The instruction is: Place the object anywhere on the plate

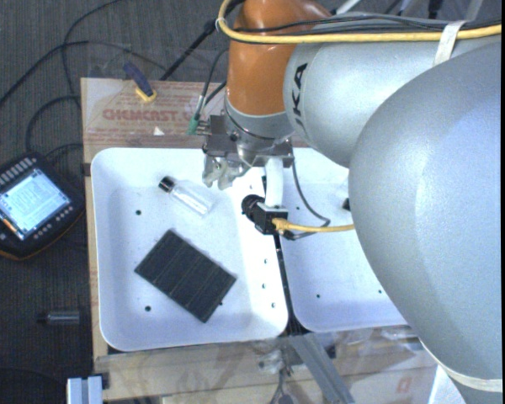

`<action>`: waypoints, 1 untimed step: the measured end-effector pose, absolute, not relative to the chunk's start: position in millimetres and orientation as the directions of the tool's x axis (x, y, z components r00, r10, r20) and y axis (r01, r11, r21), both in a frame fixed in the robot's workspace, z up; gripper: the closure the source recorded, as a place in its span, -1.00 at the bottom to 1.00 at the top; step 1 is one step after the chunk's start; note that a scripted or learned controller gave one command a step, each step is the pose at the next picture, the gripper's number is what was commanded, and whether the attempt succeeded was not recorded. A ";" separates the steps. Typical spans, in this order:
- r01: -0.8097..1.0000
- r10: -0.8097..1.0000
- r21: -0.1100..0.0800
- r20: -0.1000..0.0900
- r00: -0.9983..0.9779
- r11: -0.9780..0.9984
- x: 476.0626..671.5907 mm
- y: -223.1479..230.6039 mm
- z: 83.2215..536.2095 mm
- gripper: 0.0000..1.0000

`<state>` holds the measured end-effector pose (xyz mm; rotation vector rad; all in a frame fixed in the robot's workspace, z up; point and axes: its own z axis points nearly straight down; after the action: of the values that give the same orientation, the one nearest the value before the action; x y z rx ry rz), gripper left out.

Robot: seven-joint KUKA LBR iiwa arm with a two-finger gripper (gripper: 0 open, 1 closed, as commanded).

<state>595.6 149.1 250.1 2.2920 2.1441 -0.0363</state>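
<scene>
The arm (387, 141) comes in from the right and takes up much of the view, its grey body over the right bin (337, 301) and its orange band (265, 40) above the far edge of the left bin (118, 326). The wrist points down, and the gripper (221, 173) hangs over the left bin's far right corner, near the seam between the two bins. Whether it is apart or together cannot be told; nothing shows clamped in it. A yellow cable (320, 225) runs from a black fitting below the wrist across the right bin's near-left part, and another yellow cable loops over the orange band. In the left bin lie two things. A small clear vial (185, 194) with a dark cap rests on its side in the far half, just left of the gripper and apart from it, its cap end toward the far left corner. A dark, flat, ribbed square plate (186, 275) lies turned at a slant in the near half, toward the middle, well apart from the vial. The bare part of the right bin shows a white floor with a few small dark dots. Left of the bins, on the dark floor, sits a pendant (25, 202) with a lit screen.
</scene>
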 end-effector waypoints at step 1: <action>0.998 0.998 -0.013 -0.020 0.067 -0.067 595.7 148.8 250.1 -1.00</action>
<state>595.7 148.8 250.1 2.2919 2.1430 -0.0371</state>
